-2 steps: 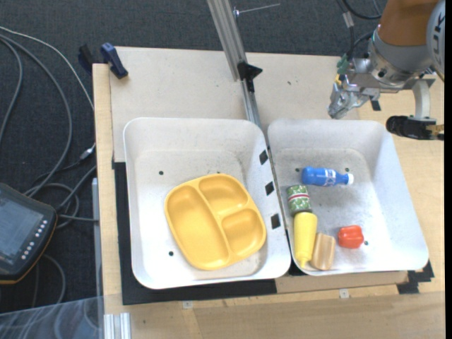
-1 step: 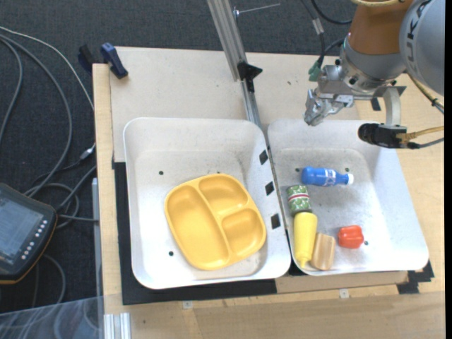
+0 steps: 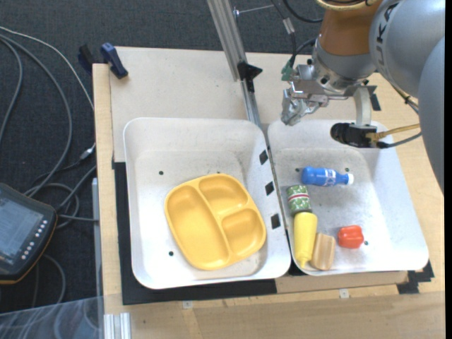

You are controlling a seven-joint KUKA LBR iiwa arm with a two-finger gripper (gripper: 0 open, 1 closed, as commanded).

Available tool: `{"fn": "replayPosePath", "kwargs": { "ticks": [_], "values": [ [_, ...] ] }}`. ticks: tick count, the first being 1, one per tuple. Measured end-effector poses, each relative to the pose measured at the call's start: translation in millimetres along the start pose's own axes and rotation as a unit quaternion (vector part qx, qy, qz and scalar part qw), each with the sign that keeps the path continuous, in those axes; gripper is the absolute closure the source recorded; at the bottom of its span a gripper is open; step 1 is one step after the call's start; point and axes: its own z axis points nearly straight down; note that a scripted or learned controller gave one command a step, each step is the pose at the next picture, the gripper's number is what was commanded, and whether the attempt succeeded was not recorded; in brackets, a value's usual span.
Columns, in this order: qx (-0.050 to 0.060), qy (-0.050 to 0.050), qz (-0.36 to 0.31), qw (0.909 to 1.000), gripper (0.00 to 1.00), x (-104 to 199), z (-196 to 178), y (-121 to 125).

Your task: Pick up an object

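A pale worktop [image 3: 176, 83] on dark carpet carries two white bins side by side. The hand [image 3: 292, 113] hangs over the far rim of the right bin [image 3: 395, 189], just beside the wall shared with the left bin [image 3: 141, 129]. Nothing shows in it, and I cannot tell whether it is spread or pressed together. The nearest candidate is the blue bottle [image 3: 325, 177], lying on its side on the bin floor in front of the hand. Being round, it would likely roll away if gripped off-centre. Further forward, a can [image 3: 299, 199] and a yellow bottle [image 3: 305, 237] lie end to end against the shared wall, with a tan block [image 3: 323, 251] touching the yellow bottle. The wall and that crowding leave little room to close around any of them. A red piece [image 3: 350, 236] sits apart and looks easier. The left bin holds a yellow plate [image 3: 215, 221], flat and awkward to pinch. A slanted metal post [image 3: 229, 27] rises close to the hand and could be struck on a move leftward.
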Motion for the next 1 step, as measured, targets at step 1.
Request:
{"fn": "replayPosePath", "kwargs": {
  "ticks": [1],
  "values": [
    [0.0,0.001,-0.001,1.0,1.0,57.3,-2.2,-5.9]
  ]
}}
